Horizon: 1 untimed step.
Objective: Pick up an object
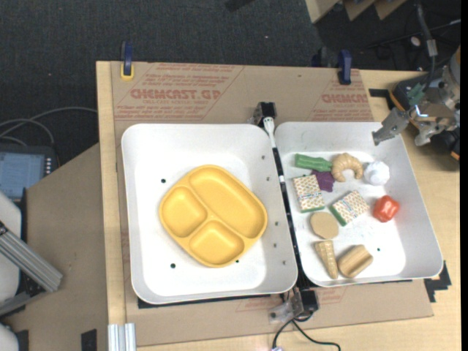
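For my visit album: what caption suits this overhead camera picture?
Robot gripper poised at the far edge of a bin of toy food, beside a yellow divided plate.

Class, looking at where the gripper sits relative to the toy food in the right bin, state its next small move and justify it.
Probably shift the gripper inward and down toward the white ball. It sits at the right bin's upper right corner, holding nothing, and the ball is the nearest item.

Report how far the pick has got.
Done: nothing looks picked yet; the red toy, croissant and other small items all lie in the right bin. In hand: the gripper hangs over that bin's far right corner, nothing visibly between its fingers. Left: descend on an item, grasp and lift it.
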### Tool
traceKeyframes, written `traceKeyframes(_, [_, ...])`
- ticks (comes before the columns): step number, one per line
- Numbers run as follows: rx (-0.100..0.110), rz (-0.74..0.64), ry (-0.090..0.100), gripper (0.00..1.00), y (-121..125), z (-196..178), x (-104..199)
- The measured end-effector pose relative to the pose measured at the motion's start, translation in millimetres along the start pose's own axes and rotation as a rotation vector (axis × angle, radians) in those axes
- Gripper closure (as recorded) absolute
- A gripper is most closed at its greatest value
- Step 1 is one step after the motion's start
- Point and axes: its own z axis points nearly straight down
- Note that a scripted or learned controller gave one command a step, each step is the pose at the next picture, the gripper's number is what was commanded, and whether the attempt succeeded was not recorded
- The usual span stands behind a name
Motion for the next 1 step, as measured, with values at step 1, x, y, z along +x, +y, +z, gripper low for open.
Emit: traceKeyframes(1, [0.012,0.004,0.003,0.00,-6.3,117.6,-31.5])
